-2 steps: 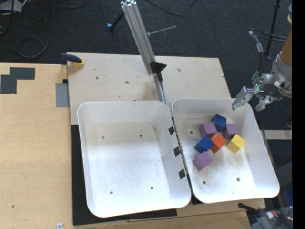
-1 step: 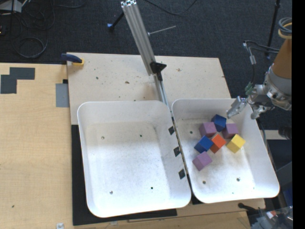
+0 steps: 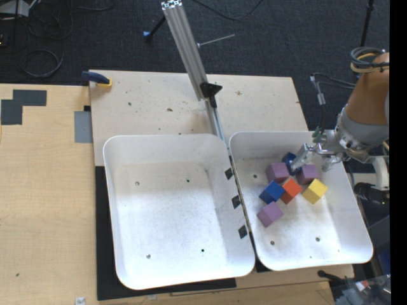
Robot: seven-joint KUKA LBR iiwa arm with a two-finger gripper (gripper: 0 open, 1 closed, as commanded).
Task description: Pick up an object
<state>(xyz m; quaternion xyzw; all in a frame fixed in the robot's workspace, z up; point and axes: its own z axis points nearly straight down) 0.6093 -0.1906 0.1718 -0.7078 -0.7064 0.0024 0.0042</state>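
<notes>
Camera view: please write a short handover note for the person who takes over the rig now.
End effector: low over the upper part of the right bin, beside the blocks; no block seen in its grasp.
Blocks: all clustered in the right bin, namely three purple blocks, blue, orange, yellow, plus another blue by the end effector.
Done: nothing lifted.
Left: grasp one block and raise it.

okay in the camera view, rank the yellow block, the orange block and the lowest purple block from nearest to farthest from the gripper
From the gripper:
1. Yellow block, just below it, on the cluster's right edge.
2. Orange block, left of the yellow one; these two are nearly a tie.
3. Lowest purple block, at the cluster's lower left, plainly farthest.
</notes>
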